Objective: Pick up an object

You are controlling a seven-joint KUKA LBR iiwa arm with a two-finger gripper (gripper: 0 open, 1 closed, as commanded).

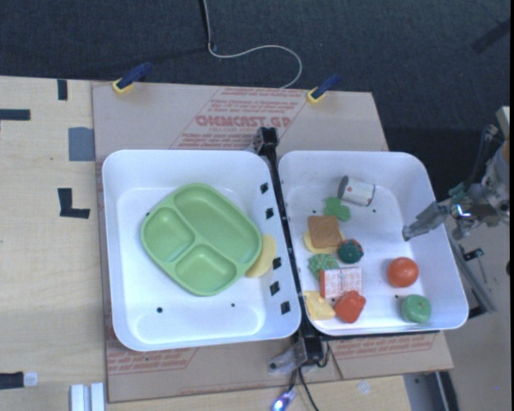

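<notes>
The jaws (pixel 415 227) hang over the right bin's (pixel 437 315) right edge, blurred; whether they are spread or pressed together I cannot tell. Toy foods crowd that bin, an orange ball (pixel 403 271) nearest. A yellow piece (pixel 261 258) hides partly under the green plate (pixel 201 238) in the left bin (pixel 124 229).

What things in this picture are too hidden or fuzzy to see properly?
- Yellow piece: partly tucked under the green plate, so its shape is unclear.
- Gripper: blurred at the right bin's rim; open or shut is unclear.
- Small card: print too small to read.
- Arm: mostly cut off by the right edge.
</notes>
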